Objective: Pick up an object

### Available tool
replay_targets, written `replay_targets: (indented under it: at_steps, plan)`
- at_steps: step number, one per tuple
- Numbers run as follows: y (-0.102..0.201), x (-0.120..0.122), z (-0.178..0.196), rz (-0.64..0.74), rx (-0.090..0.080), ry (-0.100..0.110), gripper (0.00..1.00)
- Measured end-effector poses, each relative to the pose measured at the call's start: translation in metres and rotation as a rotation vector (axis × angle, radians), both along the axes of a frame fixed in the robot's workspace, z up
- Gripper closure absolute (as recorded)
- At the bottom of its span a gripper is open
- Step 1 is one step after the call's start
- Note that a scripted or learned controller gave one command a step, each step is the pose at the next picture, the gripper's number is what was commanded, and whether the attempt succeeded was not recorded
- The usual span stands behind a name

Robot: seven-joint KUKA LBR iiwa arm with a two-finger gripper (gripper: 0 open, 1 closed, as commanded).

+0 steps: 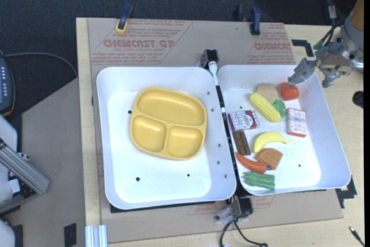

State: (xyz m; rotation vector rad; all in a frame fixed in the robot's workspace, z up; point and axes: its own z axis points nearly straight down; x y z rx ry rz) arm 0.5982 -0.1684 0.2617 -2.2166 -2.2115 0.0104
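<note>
While the claw [315, 73] hangs at the far right edge of the right bin [338, 142], the yellow divided tray [168, 123] is seen well off to its left, alone in the left bin [110, 124]. Both bins are carried by the counter [87, 55], which is covered with printed cardboard.

Nearer the claw, in the right bin, a heap of toy food is laid out. Furthest from the claw and toward the near edge, a red pepper [251, 162] and a green vegetable [258, 180] are found, with a brown bar [241, 142] and a small printed packet [243, 120] just above them. A banana [269, 139] and a brown cracker [269, 157] lie below and left of the claw. A corn cob [265, 107] is placed closer still, with a pale round piece [266, 89] beside it and a green piece [280, 107] at its right end. A red-and-white carton [296, 122] is set almost directly below the claw.

The red tomato [289, 91] is seen just beside the left finger [301, 73], at its tip and apparently touching it, but not between the fingers. The fingers are spread apart, and nothing is gripped.
</note>
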Motion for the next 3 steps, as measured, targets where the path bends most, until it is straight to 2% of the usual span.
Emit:
replay_targets:
  at_steps: [1, 2, 3]
  plan:
    - [0.000, 0.002, 0.006, 0.002, -0.002, -0.012, 0.00]
    - [-0.004, 0.007, -0.040, 0.002, -0.002, -0.006, 0.00]
    - [-0.006, 0.009, -0.104, 0.002, -0.001, -0.004, 0.00]
